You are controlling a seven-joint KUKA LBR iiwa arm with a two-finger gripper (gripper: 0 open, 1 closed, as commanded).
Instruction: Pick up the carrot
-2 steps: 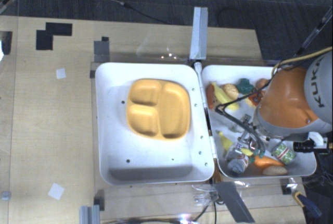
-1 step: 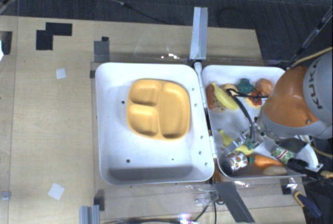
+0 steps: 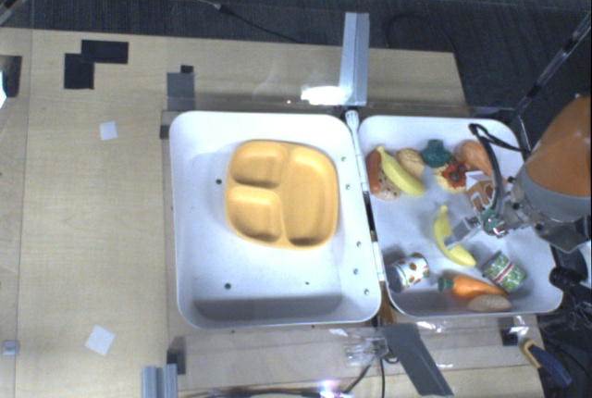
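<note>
A: Carrot location? The orange tapered carrot with a green top (image 3: 472,286) lies flat at the front edge of the right-hand shallow white bin (image 3: 546,299), green end pointing left, between a small white printed can (image 3: 410,272) and a green-labelled can (image 3: 505,271).

B: Claw status?

A: The two-finger claw (image 3: 487,218) sits over the middle-right of the same bin, below the grey wrist with its orange band (image 3: 566,149). Its opening cannot be told from this angle: the tips merge with the clutter. Nothing is visibly between the fingers.

B: Relation to the carrot?

A: Apart. The claw is behind the carrot, just beside the small yellow banana (image 3: 451,241), with the green-labelled can between claw and carrot.

B: Other contents?

A: A larger yellow banana (image 3: 400,172) and mixed toy foods lie along the back of the bin. The left white bin (image 3: 199,220) holds a yellow three-compartment plastic tray (image 3: 281,192). Both bins rest on the tan wooden table (image 3: 83,230).
</note>
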